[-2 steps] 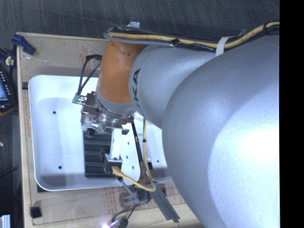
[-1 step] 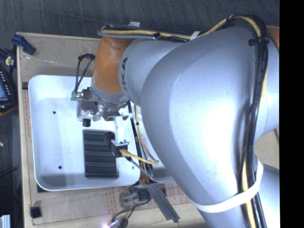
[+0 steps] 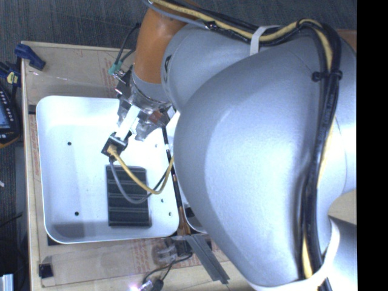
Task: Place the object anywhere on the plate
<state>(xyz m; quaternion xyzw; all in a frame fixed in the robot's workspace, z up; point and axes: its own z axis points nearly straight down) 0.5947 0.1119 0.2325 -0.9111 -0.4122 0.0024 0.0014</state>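
Silver end effector (image 3: 140, 125): it hangs over the upper right part of the left bin, a little above the middle of the frame. It points down and to the left. I cannot tell if it is open or closed, or if it holds anything.
Dark block (image 3: 128, 197): this is the thing to be moved. It is a flat, dark grey block with ridges running across it. It lies on the floor of the left bin, in the lower right part, near the bin's right wall. It sits below the end effector in the frame and apart from it.
Left bin (image 3: 54, 162): white and shallow with round corners, in the middle left of the frame.
Dots (image 3: 70, 143): two tiny dark dots on the bin floor, one toward the upper left and one toward the lower left.
Orange band (image 3: 151, 38): just above the end effector, at the top middle of the frame.
Arm (image 3: 260, 150): big, round and grey. It fills the right side of the frame.
Right bin (image 3: 189, 223): a small white bit peeks out under the arm, just beside the left bin.
Desk (image 3: 79, 68): pale wood, under both bins.
Blue clamp (image 3: 29, 56): on the desk's upper left corner.
Floor (image 3: 73, 11): dark, along the top of the frame.
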